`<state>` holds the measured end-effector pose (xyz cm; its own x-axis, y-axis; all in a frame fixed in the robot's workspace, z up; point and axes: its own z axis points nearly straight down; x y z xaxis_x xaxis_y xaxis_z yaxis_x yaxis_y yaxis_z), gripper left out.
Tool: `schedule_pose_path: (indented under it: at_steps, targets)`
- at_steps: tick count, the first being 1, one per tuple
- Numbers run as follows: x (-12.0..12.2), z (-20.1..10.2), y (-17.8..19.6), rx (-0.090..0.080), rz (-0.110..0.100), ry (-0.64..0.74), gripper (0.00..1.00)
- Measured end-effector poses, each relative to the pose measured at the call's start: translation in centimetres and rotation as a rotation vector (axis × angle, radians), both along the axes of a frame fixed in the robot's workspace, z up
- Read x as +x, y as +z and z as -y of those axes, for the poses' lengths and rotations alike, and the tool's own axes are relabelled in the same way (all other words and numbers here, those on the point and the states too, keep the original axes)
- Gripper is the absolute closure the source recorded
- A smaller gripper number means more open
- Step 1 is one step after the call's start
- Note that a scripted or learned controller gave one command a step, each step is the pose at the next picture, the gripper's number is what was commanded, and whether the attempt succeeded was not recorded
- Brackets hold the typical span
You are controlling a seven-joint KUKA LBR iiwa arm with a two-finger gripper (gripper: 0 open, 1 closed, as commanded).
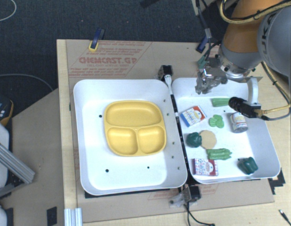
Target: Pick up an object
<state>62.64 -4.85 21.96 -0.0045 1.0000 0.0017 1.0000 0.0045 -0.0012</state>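
Two white bins [84, 126] sit before me; the left holds a yellow divided plate [134, 127]. My gripper [205, 86] hovers over the right bin's far edge, near a green pickle [220, 102]; I cannot tell its state.

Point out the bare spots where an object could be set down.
Left bin: bare white floor all around the yellow divided plate, widest below it. Right bin: crowded in the middle; a free strip lies beside the small can, along the right wall.
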Motion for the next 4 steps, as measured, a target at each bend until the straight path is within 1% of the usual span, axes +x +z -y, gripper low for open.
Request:
schedule_pose_path:
  at_steps: [1, 2, 3, 4]
  targets:
    - [-0.7, -4.7, 1.1, 0.000, 0.000, 0.001, 1.00]
    - [-1.2, -9.3, -0.4, 0.000, -0.003, 0.000, 1.00]
    - [-0.2, -9.3, 0.0, -0.002, 0.004, -0.003, 1.00]
    - [-1.6, -9.7, 1.4, -0.001, 0.000, -0.003, 1.00]
